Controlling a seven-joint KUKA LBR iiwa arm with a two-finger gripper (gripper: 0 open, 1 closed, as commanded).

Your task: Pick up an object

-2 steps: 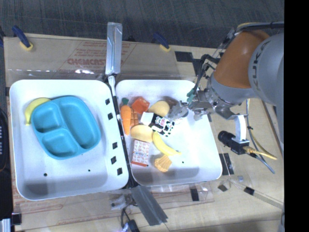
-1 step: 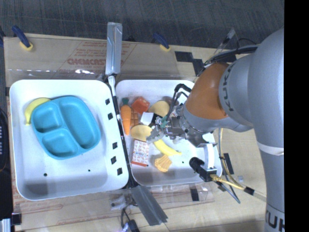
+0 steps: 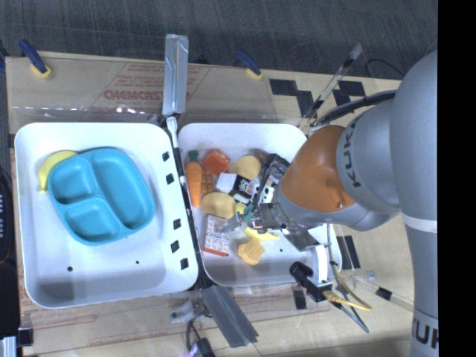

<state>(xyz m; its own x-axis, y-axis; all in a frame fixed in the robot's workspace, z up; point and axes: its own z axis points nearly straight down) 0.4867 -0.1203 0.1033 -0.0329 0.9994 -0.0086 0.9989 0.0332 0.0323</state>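
Reaching in over the right bin [image 3: 223, 134], the gripper [image 3: 256, 213] sits low among piled toy food near the bin's middle, its opening impossible to judge. Both bins rest on a tan bench [image 3: 89, 80] above dark carpet. A carrot [image 3: 194, 183] lies along the right bin's left wall; the left bin [image 3: 30, 199] carries a blue divided tray [image 3: 100, 193] covering most of a banana [image 3: 52, 163].

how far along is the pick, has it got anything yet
Done: the arm has reached into the right bin, its wrist low over the toy food. In hand: nothing visibly; the gripper sits among the pieces near the potato and the yellow piece, and a grasp cannot be confirmed. Left: closing on one item and lifting it. The carrot lies untouched at the bin's left side.
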